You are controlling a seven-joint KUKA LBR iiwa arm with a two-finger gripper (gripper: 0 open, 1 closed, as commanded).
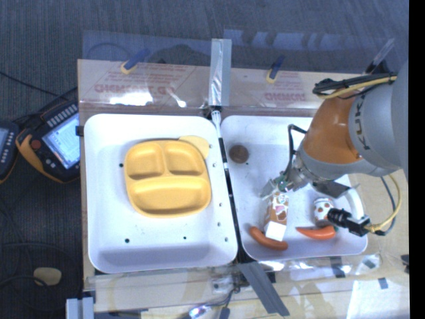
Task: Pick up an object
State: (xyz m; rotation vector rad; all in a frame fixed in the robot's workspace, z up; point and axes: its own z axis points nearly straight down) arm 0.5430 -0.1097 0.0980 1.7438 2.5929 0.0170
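The arm reached in from the right and hung over the right bin (345,248), its gripper (284,180) low over the middle of that bin, just above the top end of a brown-and-white packet (277,216) that lay lengthwise toward the near wall. I took this for the approach step: the tool was down among the objects, but nothing showed between it and the floor of the bin that I could call held. Whether the jaws stood apart or together I could not tell, for the wrist and its orange band (332,135) covered them from above. The next move, as I judged it, called for a short, straight descent onto the packet's upper end and a firm close. Crowding was the trouble (4 things lay packed at the near end): a reddish sausage (267,238) touched the packet's near corner, an orange carrot-shaped piece (316,232) lay just beside it to the right, and a small white speckled ball (323,209) sat near the arm's black fitting. A brown disc (238,153) lay well apart at the far left. The left bin (106,244) held a yellow divided tray (168,178), out of the way.
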